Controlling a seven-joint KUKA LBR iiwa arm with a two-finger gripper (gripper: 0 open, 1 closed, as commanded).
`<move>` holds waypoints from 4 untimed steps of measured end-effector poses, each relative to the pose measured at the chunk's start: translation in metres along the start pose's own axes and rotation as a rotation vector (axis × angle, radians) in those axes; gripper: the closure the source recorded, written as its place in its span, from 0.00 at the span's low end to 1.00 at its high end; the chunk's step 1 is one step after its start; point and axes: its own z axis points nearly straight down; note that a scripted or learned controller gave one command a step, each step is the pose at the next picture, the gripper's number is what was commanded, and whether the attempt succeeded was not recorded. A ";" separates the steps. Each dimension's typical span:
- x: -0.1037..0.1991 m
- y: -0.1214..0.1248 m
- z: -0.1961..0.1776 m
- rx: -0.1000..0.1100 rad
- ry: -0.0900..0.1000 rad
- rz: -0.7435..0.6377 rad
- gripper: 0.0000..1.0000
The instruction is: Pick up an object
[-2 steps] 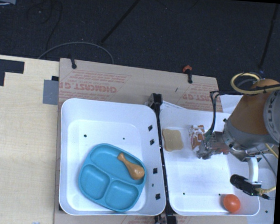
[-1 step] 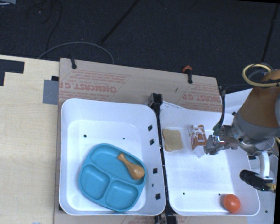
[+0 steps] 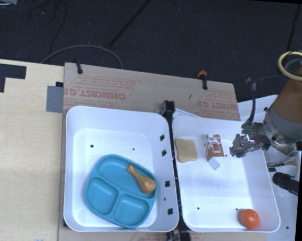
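Note:
The right bin (image 3: 221, 223) holds a tan slice of bread (image 3: 186, 150) near its left wall. An orange and white packet (image 3: 214, 147) lies just right of the bread, and an orange ball (image 3: 249, 219) rests in the near right corner. In the left bin (image 3: 82, 127) a blue divided plate (image 3: 114, 193) carries a tan drumstick (image 3: 142, 179). My gripper (image 3: 242, 144) hangs over the right bin's far right side, a little right of the packet, and nothing shows between its fingers.
A black clamp strip (image 3: 169, 161) runs between the two bins. Both bins sit on a cardboard sheet (image 3: 143, 93) over a pale wooden bench (image 3: 17, 147). The arm's grey body with its orange band (image 3: 291, 103) rises at the right edge.

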 end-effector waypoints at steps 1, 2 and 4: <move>0.051 -0.008 0.014 0.008 0.003 -0.002 1.00; 0.102 -0.001 0.010 0.006 0.003 -0.004 1.00; 0.211 -0.014 0.025 0.010 0.002 -0.004 1.00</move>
